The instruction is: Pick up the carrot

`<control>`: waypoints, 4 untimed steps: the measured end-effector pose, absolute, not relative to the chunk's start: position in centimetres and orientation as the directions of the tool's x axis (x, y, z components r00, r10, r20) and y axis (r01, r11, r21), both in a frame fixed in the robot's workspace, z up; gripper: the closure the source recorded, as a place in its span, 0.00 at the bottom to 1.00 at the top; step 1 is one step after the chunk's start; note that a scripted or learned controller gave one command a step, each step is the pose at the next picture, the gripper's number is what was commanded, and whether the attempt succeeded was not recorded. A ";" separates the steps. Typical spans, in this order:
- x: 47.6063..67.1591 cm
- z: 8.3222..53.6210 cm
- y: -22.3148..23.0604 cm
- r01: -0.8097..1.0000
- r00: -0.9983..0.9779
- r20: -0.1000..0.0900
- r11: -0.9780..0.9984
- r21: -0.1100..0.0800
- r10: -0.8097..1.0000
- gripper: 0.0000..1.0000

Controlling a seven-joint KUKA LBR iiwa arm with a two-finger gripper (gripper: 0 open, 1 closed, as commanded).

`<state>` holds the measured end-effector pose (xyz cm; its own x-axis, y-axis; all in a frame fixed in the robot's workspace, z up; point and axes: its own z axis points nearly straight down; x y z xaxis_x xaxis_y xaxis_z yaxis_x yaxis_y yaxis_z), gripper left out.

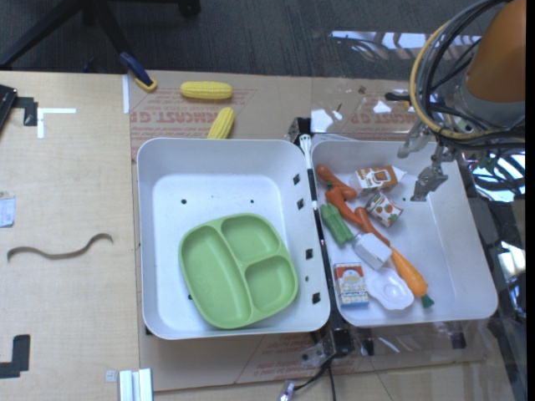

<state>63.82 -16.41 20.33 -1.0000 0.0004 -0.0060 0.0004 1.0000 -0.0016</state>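
The carrot [409, 273] lies in the right bin [468, 295], slanting toward that bin's near edge, with its green tip pointing at the near right corner. Its upper end touches a small white block [372, 250], and its lower part rests beside a white plastic piece [393, 293]. Just left of that piece stands a small red and white carton [351, 284]. Farther up the right bin, along its left wall, lie a green pepper [336, 223] and a few thin orange-red pieces [343, 199]. Two small printed boxes [378, 193] sit near the middle of the right bin, above the carrot.

The hand [425, 182] hangs over the upper right part of the right bin, well apart from the carrot, with nothing between its fingers; whether they are apart or together cannot be told. Above it are the arm's orange band [501, 36] and looped cables [435, 65].

The left bin [167, 174] touches the right bin's left wall and holds a green divided plate [238, 270]. Beyond the left bin, on the table [67, 182], lie two yellow corn cobs [213, 107].
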 end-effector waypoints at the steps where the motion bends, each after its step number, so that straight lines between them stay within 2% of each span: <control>1: 56.0 9.3 -16.6 0.072 -0.997 -0.005 0.997 -0.001 0.072 0.00; 2: 48.8 9.3 -20.7 -0.050 -0.999 -0.004 0.999 -0.001 -0.050 0.00; 3: 49.1 10.3 -20.6 -0.054 -0.998 -0.009 0.999 -0.003 -0.054 1.00; 4: 48.9 13.8 -16.0 -0.188 -0.982 -0.005 0.982 -0.001 -0.188 1.00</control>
